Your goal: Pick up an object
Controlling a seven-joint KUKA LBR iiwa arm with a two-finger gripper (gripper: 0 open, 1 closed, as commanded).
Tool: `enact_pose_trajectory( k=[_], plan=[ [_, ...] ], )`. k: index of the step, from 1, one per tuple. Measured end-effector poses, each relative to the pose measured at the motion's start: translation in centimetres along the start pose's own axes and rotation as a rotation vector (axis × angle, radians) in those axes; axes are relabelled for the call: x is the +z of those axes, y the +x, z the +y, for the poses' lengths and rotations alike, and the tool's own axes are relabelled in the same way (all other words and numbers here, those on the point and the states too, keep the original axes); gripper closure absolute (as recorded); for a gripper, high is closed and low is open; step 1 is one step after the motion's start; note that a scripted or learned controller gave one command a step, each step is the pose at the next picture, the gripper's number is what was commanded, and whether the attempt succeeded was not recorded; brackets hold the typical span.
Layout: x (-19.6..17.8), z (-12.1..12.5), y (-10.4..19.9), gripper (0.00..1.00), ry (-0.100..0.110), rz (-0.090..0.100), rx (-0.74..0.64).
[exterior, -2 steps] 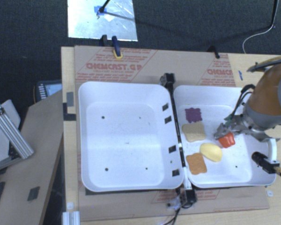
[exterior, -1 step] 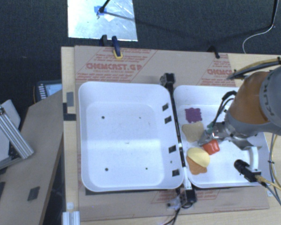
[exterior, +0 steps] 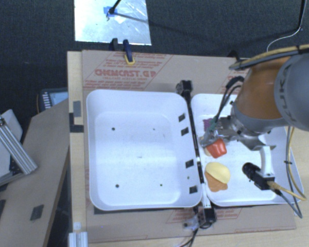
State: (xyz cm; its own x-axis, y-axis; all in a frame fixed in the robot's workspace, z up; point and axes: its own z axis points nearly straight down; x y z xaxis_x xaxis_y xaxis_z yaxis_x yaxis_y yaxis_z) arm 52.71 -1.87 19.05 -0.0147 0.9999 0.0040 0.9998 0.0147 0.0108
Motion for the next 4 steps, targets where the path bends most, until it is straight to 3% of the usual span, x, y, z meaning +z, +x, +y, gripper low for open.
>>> enact_pose_trajectory(
  k=[1, 2, 3, 4],
  plan=[
    [-6.3, 1.9, 7.9, 1.00, 0.003, -0.001, 0.002],
    [-10.2, 0.9, 9.2, 1.00, 0.006, -0.003, 0.008],
    [-11.1, 1.7, 11.8, 1.00, 0.008, -0.003, 0.009],
    [-12.2, 1.7, 11.7, 1.00, 0.008, -0.004, 0.004]
  ],
)
